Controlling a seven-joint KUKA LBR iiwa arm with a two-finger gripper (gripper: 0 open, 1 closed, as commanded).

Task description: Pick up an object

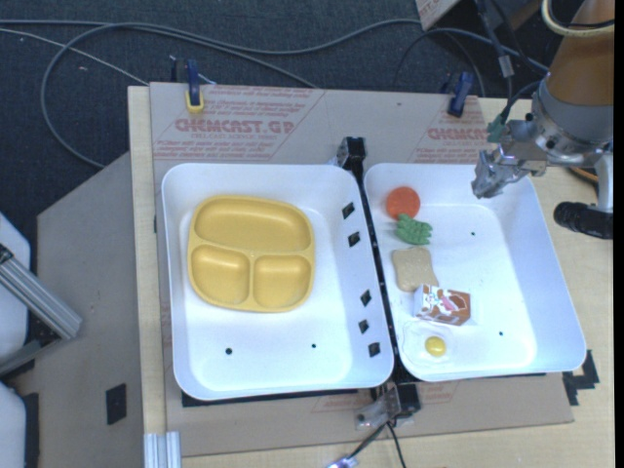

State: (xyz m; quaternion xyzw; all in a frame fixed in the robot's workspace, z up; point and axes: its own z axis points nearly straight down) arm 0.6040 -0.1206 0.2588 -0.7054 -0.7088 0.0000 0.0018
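Two white bins sit side by side on the counter (146,261), parted by a black divider (369,252). Nearest the camera in the right bin (526,300) is one small yellow piece (435,345), and just behind it one red and white packet (444,305). Next comes one tan slice shaped like toast (413,267), then one green toy vegetable (413,229) touching its far edge, then one orange-red ball (402,202). That makes five small things, all lined up along the bin's left side close to the divider and well apart from the bin's bare right half.

The left bin (195,359) holds one yellow tray with three compartments (252,253), lying flat near its middle.

Farther back, the tool (490,181) hangs over the far right corner of the right bin, well apart from the row of five things, with nothing seen between its tips. The view there is small and dark, so whether the tips are apart or together cannot be told. Above it the grey arm with its orange band (583,57) fills the top right corner.

At the counter's far edge are two blue clamps, one on the left (193,84) and one on the right (458,94). Cables run over the dark floor (88,76) behind.
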